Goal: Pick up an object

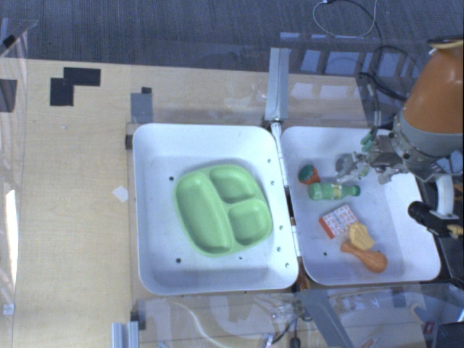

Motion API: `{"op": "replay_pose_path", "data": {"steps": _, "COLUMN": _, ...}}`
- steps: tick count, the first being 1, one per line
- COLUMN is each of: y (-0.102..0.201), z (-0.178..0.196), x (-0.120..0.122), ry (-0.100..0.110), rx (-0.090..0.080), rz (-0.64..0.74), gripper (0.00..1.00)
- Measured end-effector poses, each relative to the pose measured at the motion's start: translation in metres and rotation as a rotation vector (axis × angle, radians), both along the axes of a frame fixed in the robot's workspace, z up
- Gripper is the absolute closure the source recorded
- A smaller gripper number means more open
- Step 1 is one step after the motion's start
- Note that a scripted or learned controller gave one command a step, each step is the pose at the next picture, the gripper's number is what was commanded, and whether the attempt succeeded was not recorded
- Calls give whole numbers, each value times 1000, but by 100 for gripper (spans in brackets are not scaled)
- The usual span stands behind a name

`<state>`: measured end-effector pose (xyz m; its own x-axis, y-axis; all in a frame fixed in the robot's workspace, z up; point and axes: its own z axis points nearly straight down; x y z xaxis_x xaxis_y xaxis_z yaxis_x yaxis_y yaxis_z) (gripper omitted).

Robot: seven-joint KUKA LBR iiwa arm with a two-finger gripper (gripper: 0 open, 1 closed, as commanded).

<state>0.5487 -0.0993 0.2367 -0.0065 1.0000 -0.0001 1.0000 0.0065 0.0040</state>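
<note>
My gripper hangs over the upper middle of the right bin, reaching in from the right under the orange band. Its fingers stand slightly apart with nothing between them. Just below the fingertips a green bottle lies on its side. A small red and green toy fruit sits to the left of the gripper. Lower down lie a red and white checkered box and a yellow and orange toy, touching each other.
The left bin holds a green divided plate. A metal divider runs between the two bins. Black cable and arm parts crowd the right bin's right edge.
</note>
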Motion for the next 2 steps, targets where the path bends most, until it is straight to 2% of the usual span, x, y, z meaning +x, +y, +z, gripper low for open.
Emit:
{"op": "replay_pose_path", "data": {"steps": 1, "y": -6, "z": -147, "x": -21, "ry": -13, "rx": -2, "rz": -83, "gripper": 0}}
{"op": "replay_pose_path", "data": {"steps": 2, "y": -3, "z": -135, "x": -19, "ry": -18, "rx": 1, "rz": -79, "gripper": 100}}
